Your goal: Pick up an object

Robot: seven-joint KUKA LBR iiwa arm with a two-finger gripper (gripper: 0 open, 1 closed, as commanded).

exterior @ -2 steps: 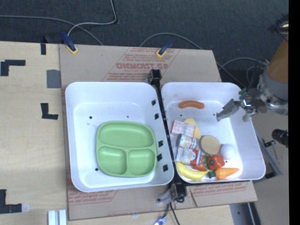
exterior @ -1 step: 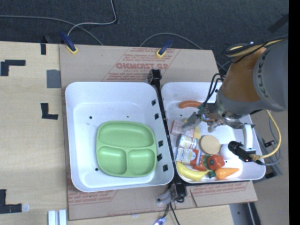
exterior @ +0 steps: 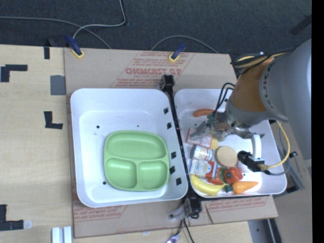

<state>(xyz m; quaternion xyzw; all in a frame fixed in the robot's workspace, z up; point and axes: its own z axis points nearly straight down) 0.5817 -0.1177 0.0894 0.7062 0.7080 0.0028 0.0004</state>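
Wooden surface [exterior: 30, 135] carried two shallow white bins; the claw [exterior: 215, 123] hung low over the right bin [exterior: 276, 189], reaching for the crowded toy food there. Just beyond it lay an orange plastic carrot [exterior: 204, 112], and below sat a round beige bun [exterior: 226, 156]. Whether it was open or gripping anything, I could not tell.

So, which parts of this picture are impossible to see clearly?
- Gripper, camera view: the grey wrist covers it, so its state cannot be told.
- Items under the wrist in the right bin: partly hidden by the arm.
- Small packets: labels too small to read.
- Orange item: partly hidden behind a cable, so its kind is unclear.
- Green tray in the left bin: fully visible.
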